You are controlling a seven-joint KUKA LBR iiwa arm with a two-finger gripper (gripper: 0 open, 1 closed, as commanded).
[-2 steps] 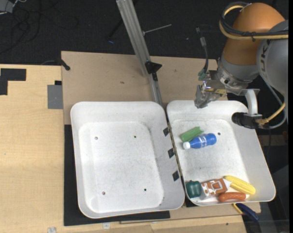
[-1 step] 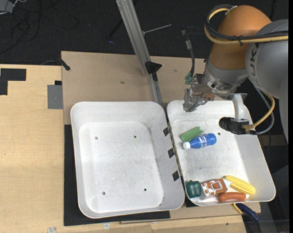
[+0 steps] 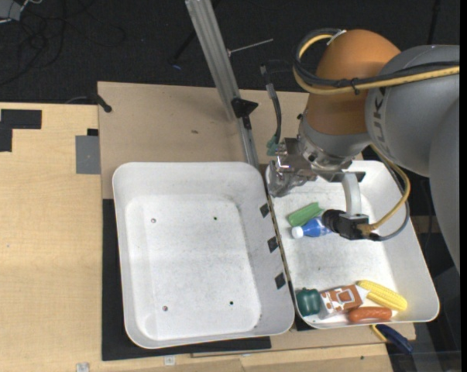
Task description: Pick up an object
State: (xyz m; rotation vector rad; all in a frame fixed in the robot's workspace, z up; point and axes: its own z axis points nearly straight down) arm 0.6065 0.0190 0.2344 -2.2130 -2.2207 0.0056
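On the worktop [image 3: 47, 231], the left bin [image 3: 132, 184] sits bare beside the right bin [image 3: 419, 285], which holds the objects. The end effector [image 3: 283, 175] hangs over the right bin's top-left corner, near the shared edge; whether it is spread or closed cannot be told. Just below it toward the bin's middle lies a green block [image 3: 303, 213], its long axis slanting, with a blue bottle [image 3: 312, 229] touching it. A yellow corn [image 3: 382, 294] lies along the bottom edge, well apart.
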